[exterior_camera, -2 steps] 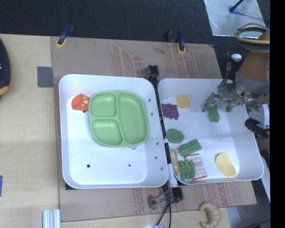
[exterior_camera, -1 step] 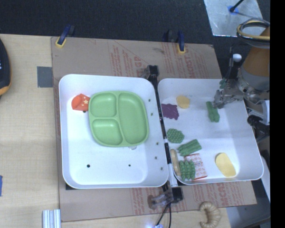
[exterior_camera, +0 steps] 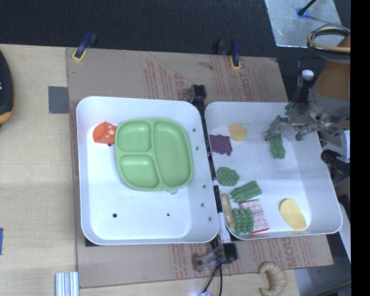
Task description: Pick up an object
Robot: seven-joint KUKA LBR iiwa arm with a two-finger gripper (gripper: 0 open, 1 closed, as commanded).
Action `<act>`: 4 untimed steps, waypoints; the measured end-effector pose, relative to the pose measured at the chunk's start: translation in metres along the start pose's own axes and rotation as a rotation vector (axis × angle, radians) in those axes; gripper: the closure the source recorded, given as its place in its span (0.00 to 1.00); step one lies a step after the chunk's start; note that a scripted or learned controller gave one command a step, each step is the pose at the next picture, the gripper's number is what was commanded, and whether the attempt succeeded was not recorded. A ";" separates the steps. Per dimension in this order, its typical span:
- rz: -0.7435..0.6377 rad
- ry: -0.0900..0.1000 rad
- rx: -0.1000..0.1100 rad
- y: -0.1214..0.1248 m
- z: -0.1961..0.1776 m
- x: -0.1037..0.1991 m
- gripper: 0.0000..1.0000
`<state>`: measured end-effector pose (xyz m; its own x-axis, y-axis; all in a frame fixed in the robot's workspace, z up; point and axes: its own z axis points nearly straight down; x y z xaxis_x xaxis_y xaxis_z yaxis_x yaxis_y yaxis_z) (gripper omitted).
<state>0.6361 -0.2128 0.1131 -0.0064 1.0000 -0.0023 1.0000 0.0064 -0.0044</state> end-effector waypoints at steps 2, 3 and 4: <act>0.001 0.001 0.001 -0.027 0.010 0.007 1.00; -0.003 0.003 -0.012 -0.008 -0.082 0.070 1.00; -0.006 0.005 0.000 -0.014 -0.093 0.148 1.00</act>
